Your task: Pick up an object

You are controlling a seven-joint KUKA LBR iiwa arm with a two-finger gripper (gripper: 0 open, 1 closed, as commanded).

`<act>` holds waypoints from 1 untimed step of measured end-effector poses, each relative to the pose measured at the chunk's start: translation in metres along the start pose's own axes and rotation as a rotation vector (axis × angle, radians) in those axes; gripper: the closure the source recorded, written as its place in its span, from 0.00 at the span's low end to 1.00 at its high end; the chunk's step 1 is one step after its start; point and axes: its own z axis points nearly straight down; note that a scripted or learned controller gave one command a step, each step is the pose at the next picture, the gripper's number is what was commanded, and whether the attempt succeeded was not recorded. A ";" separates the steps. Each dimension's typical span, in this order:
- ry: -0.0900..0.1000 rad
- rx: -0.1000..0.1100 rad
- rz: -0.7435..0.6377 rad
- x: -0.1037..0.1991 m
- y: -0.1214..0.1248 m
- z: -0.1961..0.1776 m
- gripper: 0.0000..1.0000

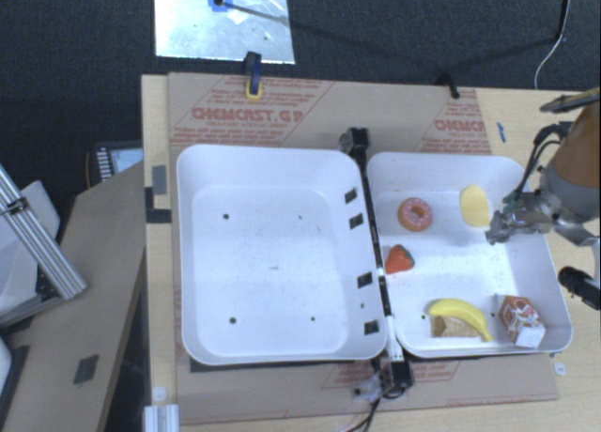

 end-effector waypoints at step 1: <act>-0.001 -0.003 -0.002 -0.001 0.001 -0.011 1.00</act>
